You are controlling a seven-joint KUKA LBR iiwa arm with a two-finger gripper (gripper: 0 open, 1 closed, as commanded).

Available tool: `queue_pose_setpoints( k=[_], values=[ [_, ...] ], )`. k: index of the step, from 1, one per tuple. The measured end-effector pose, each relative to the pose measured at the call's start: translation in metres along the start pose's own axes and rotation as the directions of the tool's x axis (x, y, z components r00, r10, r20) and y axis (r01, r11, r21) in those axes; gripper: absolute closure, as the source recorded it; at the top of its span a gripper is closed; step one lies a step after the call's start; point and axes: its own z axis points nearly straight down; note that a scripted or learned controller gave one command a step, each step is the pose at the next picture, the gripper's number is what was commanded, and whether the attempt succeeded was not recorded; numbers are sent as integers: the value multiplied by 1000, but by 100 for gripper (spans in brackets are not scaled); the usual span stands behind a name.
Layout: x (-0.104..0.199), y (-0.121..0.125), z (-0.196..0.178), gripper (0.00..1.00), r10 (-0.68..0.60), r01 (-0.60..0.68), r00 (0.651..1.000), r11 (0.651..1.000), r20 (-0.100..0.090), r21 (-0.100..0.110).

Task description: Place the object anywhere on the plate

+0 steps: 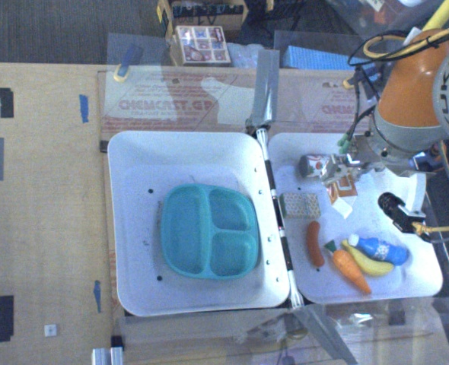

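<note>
The left bin (133, 204) held a teal plate (209, 231), three-compartment, lying flat at its centre with nothing on it; the right bin (415, 284) lay directly beside the plate's bin, across the divider, and carried all loose items. The arm (415, 90) stood over the far corner of the right bin, well apart from the plate; its gripper (345, 166) hung low there, next to a small silver can (313, 165) and an orange-and-white packet (341, 191). No object could be confirmed between the fingers; their opening could not be told, the wrist hiding them. Candidate objects lay plate-side or nearward of the gripper: a grey sponge (300, 204) nearest the plate; a sausage (314, 243), long axis running near-to-far; a carrot (349, 269), banana (366, 260) and blue bottle (380, 249) clustered at the near edge. Judgement: task not begun; any carry must travel leftward across the divider.
</note>
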Motion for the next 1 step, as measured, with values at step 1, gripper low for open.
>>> queue_pose_setpoints(
  k=[1],
  values=[
    [47, -44, 6, 100, -4, 4, 1000, 1000, -2, 3]
  ],
)
